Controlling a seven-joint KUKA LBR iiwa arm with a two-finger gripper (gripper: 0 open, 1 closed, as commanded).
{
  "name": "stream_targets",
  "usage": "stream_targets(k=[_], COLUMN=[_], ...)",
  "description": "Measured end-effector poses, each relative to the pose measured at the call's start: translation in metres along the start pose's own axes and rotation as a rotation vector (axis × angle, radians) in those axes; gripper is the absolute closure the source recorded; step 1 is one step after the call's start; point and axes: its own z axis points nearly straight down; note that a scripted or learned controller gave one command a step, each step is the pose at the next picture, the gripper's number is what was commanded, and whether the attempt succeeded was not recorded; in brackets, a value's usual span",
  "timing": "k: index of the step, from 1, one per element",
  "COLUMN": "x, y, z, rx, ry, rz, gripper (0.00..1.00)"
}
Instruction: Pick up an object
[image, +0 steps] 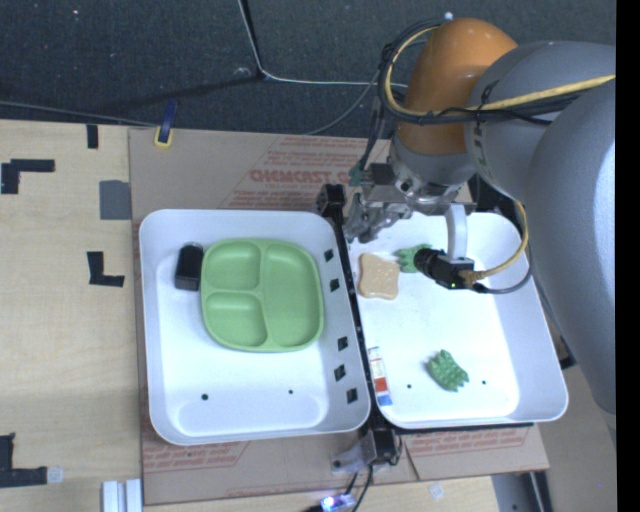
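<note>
The arm (520, 110) is hanging over the right bin's (500, 340) far left corner, gripper (372, 222) poised just beyond the tan piece (378, 277). Whether it's open or gripping anything, I can't tell. This looks like the approach; next it needs lowering squarely over that piece. The green chunk (448, 370) is lying nearer the front.

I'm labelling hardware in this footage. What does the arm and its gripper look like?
The arm is bulky, smooth grey, with a rounded orange band above the wrist. Yellow and black cables loop around it. The gripper is a dark metal assembly.
</note>
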Motion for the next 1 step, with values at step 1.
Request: stream_targets(k=[1], x=[0.0554], y=[-0.0067], z=[-0.0002], rx=[0.002], ry=[0.002], rz=[-0.001], gripper=[1.0])
